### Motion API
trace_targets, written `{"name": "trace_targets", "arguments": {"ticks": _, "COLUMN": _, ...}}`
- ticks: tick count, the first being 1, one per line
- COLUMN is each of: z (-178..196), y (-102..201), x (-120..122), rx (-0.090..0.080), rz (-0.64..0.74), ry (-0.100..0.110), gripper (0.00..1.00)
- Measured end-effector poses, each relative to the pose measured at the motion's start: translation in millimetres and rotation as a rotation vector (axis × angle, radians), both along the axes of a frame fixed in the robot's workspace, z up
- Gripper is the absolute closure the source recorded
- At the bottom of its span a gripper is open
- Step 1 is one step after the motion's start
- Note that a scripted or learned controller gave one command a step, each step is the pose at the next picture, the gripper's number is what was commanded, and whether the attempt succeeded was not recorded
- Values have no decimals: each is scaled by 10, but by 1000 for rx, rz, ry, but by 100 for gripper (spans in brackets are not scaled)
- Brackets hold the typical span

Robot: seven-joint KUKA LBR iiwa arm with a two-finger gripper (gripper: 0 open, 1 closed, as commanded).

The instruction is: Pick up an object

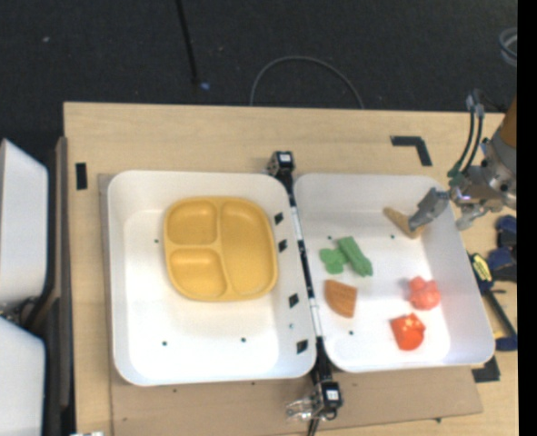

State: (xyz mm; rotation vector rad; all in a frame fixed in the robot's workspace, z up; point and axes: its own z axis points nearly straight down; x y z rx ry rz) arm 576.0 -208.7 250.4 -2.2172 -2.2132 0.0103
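- Right, my claw (429, 210) hangs over the right bin (377, 352), up toward its two o'clock corner, with my grey arm coming in from three o'clock.
- One grey finger slants down toward a small tan piece (399, 221) lying on the bin floor at about one o'clock from the bin's middle; finger and piece look to be touching or just beside each other, and I cannot tell which.
- Whether my claw is spread or closed, I cannot tell from up here, and nothing shows as gripped.
- Green piece (347, 256) sits near the bin's middle, toward nine o'clock, flat on the white floor.
- Brown wedge (342, 298) lies just at six o'clock of the green one, near the divider between the bins.
- Pink lump (422, 292) rests at about four o'clock in the bin, well apart from the green piece.
- Red lump (409, 331) sits just at six o'clock of the pink one, near the bin's lower wall.
- Over at nine o'clock, the left bin (141, 352) bears a yellow divided plate (221, 248), three compartments, lying flat toward the bin's upper middle.
- Both bins sit side by side on the wooden bench (204, 134).
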Motion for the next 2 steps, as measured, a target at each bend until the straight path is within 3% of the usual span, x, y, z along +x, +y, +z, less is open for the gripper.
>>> {"name": "trace_targets", "arguments": {"ticks": 1, "z": 76, "y": 6, "x": 25, "rx": -2, "rz": 2, "ry": -13, "gripper": 0}}
{"name": "trace_targets", "arguments": {"ticks": 2, "z": -352, "y": 40, "x": 57, "rx": -3, "rz": 3, "ry": -10, "gripper": 0}}
